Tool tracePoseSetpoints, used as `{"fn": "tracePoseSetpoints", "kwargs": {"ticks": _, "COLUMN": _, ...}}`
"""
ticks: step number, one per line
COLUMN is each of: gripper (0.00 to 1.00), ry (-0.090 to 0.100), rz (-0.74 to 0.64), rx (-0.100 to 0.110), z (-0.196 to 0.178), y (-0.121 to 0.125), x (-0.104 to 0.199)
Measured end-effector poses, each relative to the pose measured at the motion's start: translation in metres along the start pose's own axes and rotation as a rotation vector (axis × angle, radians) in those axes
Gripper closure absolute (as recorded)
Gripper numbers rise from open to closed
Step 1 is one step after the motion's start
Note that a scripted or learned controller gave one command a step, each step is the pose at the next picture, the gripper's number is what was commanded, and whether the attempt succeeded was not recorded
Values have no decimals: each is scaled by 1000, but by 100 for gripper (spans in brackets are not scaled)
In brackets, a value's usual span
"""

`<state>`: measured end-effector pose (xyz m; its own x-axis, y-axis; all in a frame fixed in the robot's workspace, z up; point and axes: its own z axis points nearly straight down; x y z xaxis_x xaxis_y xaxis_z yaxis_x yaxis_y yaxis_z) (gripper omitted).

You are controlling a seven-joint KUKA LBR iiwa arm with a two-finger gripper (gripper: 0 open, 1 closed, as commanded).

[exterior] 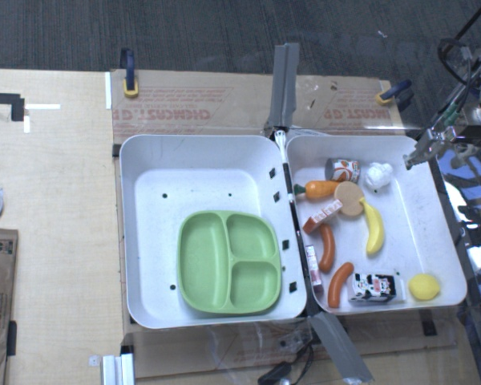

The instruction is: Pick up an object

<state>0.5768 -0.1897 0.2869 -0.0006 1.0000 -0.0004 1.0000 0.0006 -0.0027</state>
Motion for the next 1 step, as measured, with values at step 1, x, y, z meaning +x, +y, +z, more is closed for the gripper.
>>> {"fn": "tracePoseSetpoints", "kwargs": {"ticks": 1, "gripper": 0, "ry": 1, "rz": -127, "rx": 0, "z": 124, "y": 8, "x": 17}}
